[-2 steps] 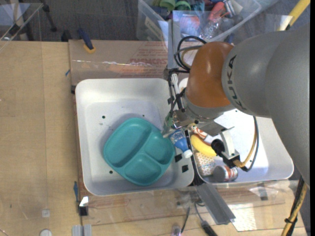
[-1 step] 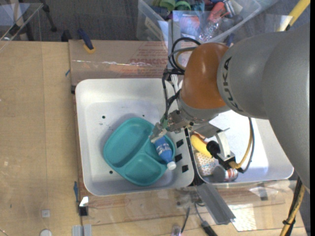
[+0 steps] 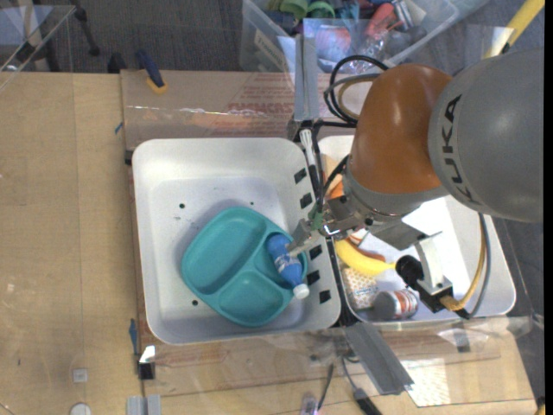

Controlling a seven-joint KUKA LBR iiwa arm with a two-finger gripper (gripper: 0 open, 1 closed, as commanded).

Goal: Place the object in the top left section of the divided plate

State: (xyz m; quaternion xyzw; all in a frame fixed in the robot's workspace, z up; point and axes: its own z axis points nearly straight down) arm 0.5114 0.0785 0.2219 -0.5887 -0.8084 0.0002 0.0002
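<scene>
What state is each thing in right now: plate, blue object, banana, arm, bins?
Divided plate: teal, lying flat but skewed in the left bin.
Blue object: resting on the plate's right-hand section, at the gripper's tip.
Gripper: low over the plate's right edge.
Banana: lying in the right bin, partly under the arm.
Left bin: holds the plate.
Right bin: holds the banana and other small items.

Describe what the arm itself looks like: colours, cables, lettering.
The arm is bulky and rounded, matte grey with a wide orange band above the wrist. Dark KUKA lettering runs along the grey shell. Black cables loop near the band. The claw is slim and metallic, with small green parts above it.
</scene>
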